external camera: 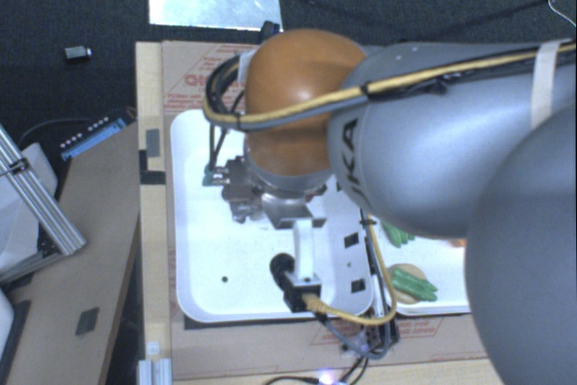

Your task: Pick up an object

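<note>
The likeliest pick, the green pieces (416,286), lies by the right bin's (442,309) near edge, partly hidden under the arm (433,131). Farther in, the gripper (239,198) hangs over the left bin's (191,221) middle, well apart from them. I cannot tell whether it is open or closed. It should probably centre over one green piece and go low before closing.
</note>
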`<state>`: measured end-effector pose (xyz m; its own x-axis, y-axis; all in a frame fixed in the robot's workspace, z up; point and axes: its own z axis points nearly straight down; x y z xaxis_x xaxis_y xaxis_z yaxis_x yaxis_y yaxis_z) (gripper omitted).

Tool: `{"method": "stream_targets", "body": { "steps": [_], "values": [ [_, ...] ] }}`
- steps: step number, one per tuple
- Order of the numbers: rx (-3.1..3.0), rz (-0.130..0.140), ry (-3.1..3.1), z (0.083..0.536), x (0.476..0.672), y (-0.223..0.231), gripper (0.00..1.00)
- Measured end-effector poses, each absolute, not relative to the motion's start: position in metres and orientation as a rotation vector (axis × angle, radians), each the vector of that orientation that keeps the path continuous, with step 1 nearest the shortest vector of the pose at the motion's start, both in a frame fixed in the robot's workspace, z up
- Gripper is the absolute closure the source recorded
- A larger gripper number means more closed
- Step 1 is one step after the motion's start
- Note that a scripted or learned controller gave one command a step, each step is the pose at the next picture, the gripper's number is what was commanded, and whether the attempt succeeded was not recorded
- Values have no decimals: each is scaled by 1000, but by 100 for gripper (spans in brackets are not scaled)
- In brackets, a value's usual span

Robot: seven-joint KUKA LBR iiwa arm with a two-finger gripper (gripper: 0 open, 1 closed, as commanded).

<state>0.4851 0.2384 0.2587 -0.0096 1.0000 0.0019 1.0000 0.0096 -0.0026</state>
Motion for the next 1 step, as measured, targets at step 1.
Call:
{"method": "stream_targets", "body": {
  "steps": [1],
  "values": [
    [-2234, -2, -2215, 278, 524, 144, 100]
  ]
}}
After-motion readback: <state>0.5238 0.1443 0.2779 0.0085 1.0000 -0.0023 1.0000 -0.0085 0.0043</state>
